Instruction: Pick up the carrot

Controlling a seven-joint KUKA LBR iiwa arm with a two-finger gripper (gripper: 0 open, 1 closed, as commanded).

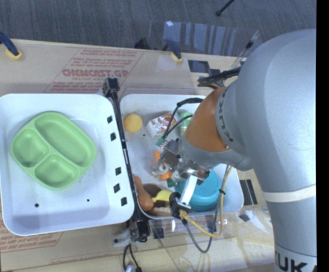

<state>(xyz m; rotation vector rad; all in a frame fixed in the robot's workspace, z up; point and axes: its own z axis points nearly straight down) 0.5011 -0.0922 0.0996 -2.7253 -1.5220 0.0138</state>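
The carrot (165, 176), as far as I can judge, is the orange piece that peeks out on either side of my wrist hardware in the right bin (131, 103), roughly in the middle of it. One orange bit shows toward the teal cup (205, 190), another a little further up. Most of it is hidden under me, so I can't say how it lies. A longer orange-brown thing (141, 192) rests against the bin's near left wall beside a yellow piece (163, 196), and it could be mistaken for the target.

My fingers (171, 164) are down low over that orange piece, and whether they are apart or together I cannot tell, because my own body covers them. I would call this the grasp stage: I am down among the clutter and nothing is visibly lifted. The next move calls for a firm pinch on the orange piece alone, then a straight rise clear of the cup and the crinkled snack packet (161, 123) (both sit close enough to snag).

Further out, a yellow ball (133, 122) lies near the bin's left wall. A green divided plate (54, 148) sits in the left bin (17, 222).

The brown sheet on the worktop (56, 69) reads "CHEMCAST GP" in red, with smaller lines too fine to read. My arm's casing (291, 152) shows the letters "UK" at the lower right. The packet's print is illegible.
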